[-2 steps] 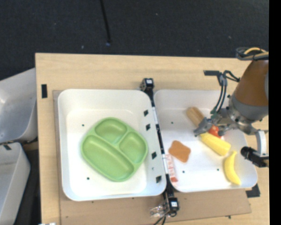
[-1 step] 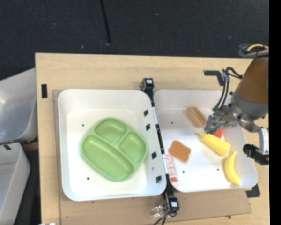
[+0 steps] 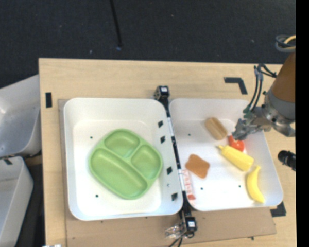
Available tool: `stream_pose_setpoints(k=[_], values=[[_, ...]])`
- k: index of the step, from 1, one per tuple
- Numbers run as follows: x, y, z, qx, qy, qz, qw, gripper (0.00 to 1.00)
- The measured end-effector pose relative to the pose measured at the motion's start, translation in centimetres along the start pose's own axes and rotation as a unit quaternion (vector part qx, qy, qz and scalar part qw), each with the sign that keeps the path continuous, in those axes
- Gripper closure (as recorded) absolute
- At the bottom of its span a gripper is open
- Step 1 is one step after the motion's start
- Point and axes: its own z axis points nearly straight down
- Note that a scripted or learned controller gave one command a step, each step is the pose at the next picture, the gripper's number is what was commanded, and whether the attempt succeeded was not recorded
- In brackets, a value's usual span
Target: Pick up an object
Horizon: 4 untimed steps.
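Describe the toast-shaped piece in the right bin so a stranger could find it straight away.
Start at the right shallow white bin. Near its left wall lies a flat orange-brown toast-shaped piece, apart from the others. Unlike the tan bread roll above it, it is squarish and darker; the yellow banana is curved.

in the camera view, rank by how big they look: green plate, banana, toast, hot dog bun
1. green plate, by far the largest
2. banana
3. toast and hot dog bun look about alike, so I won't rank them.

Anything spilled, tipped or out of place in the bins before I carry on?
Nothing stands out. The green divided plate lies flat in the left bin; the bun, toast, yellow bottle and banana lie loose in the right bin, with the tool over a red item.
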Motion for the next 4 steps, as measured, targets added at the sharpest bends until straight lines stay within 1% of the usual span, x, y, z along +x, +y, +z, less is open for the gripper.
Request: stream_pose_setpoints(k=[1,2,3,4], values=[[-0.1,0.0,1.4,0.003,0.0,0.002,1.0,1.0],[5.9,1.7,0.4,0.002,0.001,-0.005,1.0,1.0],[11.5,3.0,0.6,0.002,0.001,-0.005,1.0,1.0],[16.3,3.2,-0.8,0.002,0.002,-0.005,1.0,1.0]])
